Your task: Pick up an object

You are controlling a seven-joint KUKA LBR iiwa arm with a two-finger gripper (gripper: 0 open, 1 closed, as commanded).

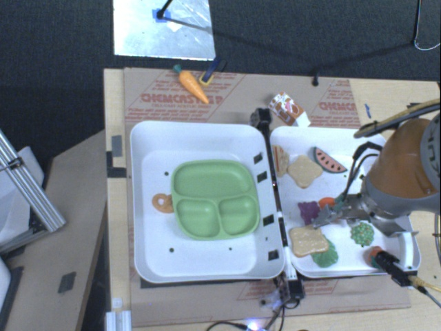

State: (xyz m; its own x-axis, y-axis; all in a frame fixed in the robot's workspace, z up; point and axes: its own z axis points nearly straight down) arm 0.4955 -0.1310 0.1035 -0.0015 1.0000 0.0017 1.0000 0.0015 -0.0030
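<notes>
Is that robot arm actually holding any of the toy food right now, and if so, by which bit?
It cannot be told. The tool sits low in the right bin, its tips beside the purple toy and above the toast slice, but nothing shows clearly between them.

The grey arm with the orange band [405, 164] enters from the right side and bends downward. Its two-finger metal gripper [322, 217] points to the left and is low, at a slant.
</notes>
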